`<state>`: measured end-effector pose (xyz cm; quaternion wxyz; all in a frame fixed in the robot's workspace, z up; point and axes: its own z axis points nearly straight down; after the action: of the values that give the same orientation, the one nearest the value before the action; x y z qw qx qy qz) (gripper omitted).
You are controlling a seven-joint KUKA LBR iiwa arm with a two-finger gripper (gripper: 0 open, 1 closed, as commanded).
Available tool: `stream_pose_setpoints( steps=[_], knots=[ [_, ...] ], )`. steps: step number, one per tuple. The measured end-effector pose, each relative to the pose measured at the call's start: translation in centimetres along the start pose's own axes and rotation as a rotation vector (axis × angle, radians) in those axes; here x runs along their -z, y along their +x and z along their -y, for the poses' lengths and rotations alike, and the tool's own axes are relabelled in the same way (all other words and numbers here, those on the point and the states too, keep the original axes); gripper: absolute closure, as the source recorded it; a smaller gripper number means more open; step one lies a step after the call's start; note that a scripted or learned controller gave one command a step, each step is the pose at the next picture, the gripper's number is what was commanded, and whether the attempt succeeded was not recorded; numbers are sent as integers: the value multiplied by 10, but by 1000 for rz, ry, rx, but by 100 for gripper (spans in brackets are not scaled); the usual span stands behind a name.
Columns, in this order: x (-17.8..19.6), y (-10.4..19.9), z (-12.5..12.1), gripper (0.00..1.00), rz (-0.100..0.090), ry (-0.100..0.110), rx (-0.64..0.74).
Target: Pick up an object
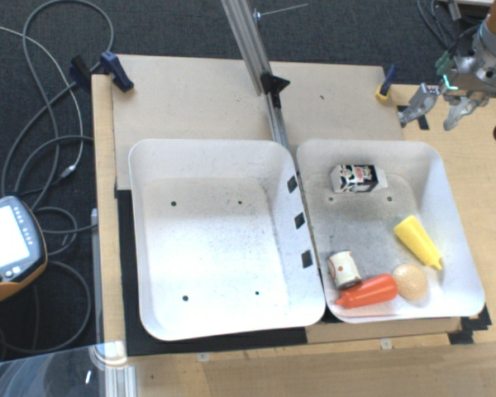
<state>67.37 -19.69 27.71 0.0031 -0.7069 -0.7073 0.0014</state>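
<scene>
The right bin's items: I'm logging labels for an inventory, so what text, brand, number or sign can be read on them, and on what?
No text can be read.
Small carton: black, white and red print, too blurred to read.
Small can: a red-brown mark on its label, too small to read.
Yellow piece, orange carrot, tan ball: plain.

One fixed camera looks down slantwise on both white bins.
</scene>
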Motion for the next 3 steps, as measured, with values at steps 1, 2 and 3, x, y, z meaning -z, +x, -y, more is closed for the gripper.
stream_pose_setpoints(
  steps=[1,2,3],
  knots=[
    [3,0,0,0,2,-3,2],
    [-60,1,1,0,1,1,0],
    [-122,8,2,0,0,2,2]
  ],
)
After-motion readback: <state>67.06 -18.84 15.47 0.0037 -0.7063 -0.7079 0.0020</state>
